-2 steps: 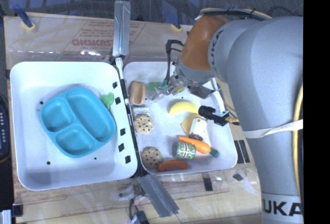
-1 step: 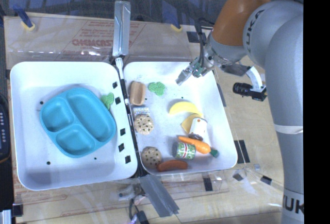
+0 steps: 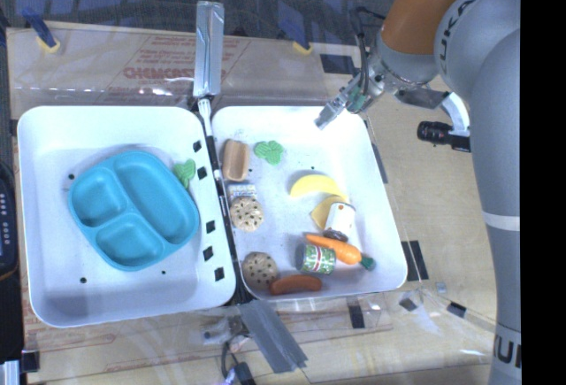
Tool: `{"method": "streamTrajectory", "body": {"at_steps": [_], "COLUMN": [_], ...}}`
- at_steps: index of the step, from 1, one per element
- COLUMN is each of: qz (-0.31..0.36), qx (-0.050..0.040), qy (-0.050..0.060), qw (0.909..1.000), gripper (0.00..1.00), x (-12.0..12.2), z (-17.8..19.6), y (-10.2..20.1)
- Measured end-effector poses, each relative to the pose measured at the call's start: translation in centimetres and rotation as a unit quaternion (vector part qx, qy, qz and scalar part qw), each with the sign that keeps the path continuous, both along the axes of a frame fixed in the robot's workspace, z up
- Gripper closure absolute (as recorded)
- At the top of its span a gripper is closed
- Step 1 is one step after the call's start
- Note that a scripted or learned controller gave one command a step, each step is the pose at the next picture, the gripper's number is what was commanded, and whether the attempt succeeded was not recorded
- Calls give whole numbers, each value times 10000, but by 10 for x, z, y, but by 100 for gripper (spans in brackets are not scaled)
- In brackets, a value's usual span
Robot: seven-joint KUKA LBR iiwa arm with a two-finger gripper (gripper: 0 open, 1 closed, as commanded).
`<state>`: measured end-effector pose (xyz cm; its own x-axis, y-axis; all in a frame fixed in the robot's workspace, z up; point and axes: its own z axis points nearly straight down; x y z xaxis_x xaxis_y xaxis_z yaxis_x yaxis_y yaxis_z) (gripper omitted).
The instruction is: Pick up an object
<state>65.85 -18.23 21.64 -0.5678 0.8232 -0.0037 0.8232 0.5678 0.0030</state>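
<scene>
My gripper (image 3: 329,115) hangs over the back right corner of the right bin (image 3: 376,188), above the toys and touching none of them. Nothing shows between its fingers. Below it in the right bin lie a bread roll (image 3: 234,159), a green leafy piece (image 3: 269,151), a yellow banana slice (image 3: 316,186), a cheese wedge with a white bottle (image 3: 339,217), a carrot (image 3: 336,248), a green can (image 3: 317,260), a sausage (image 3: 296,284) and two cookies (image 3: 246,214).
The left bin (image 3: 44,286) holds a blue divided plate (image 3: 133,208) and a small green piece (image 3: 185,170) by its right wall. A grey divider bar (image 3: 209,47) stands at the back between the bins. The arm's body fills the right side.
</scene>
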Motion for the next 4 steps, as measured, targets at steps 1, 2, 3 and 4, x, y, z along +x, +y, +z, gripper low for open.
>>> {"method": "streamTrajectory", "body": {"at_steps": [1,2,3,4], "qz": [4,606,858,155], "qx": [5,23,5,4], "qy": [15,62,17,21], "qw": [10000,9981,9963,9999], "gripper": [0,0,0,0], "x": [0,-31,-4,-38], "z": [-2,-101,-124,-94], "y": [1,0,0,-28]}}
